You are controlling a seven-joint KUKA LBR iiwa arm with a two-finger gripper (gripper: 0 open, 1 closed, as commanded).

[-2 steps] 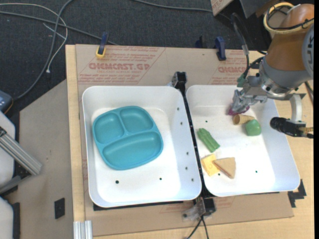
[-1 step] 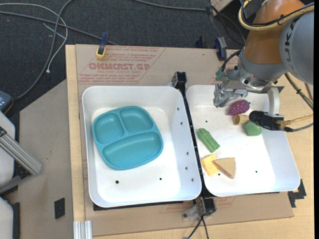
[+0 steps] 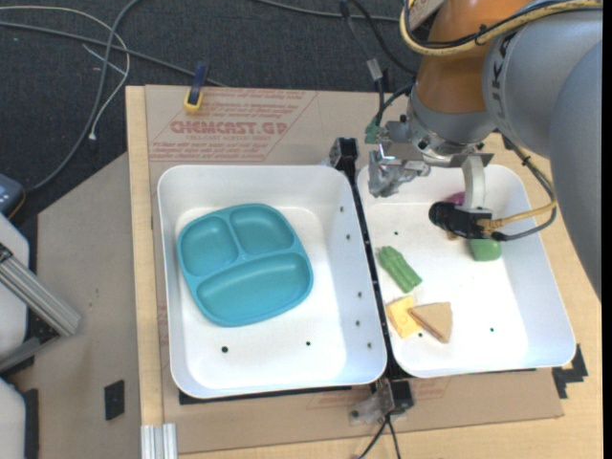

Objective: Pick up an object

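My gripper (image 3: 385, 182) hangs over the back left corner of the right bin (image 3: 535, 342), above the bin floor with nothing visible between its fingers. In front of it a green pickle-shaped piece (image 3: 399, 268) lies on the bin floor. Nearer the front edge sit a yellow cheese wedge (image 3: 400, 318) and a brown bread-like slice (image 3: 433, 320), touching each other. A small green block (image 3: 485, 249) lies to the right, partly hidden by a black cable part. A bit of magenta (image 3: 459, 199) peeks out behind that part.
The left bin (image 3: 191, 352) holds a teal divided plate (image 3: 246, 262). A ridge where the two bins meet (image 3: 363, 256) runs just left of the gripper. Cables (image 3: 96, 36) lie on the dark floor behind the cardboard base.
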